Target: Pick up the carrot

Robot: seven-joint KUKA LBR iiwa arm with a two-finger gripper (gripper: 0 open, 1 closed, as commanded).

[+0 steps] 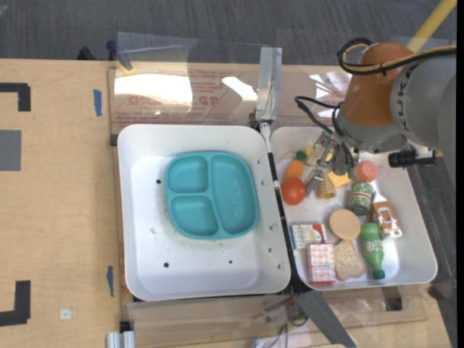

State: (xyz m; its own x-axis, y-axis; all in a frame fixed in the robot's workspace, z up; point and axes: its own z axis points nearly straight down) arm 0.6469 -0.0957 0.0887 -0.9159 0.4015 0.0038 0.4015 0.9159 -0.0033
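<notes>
The end effector (pixel 324 164) hovered in clutter, its grip state impossible to tell; the carrot (pixel 293 170) lay just left, partly hidden.

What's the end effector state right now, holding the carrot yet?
End effector: low in the right bin, just right of the carrot. Whether it is open or closed cannot be told; no carrot seen in its grasp.

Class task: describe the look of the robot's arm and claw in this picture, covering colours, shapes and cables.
The arm is thick, rounded and grey, with an orange band above the wrist. Black cables loop around that band. The claw is small, slim and metallic.
</notes>
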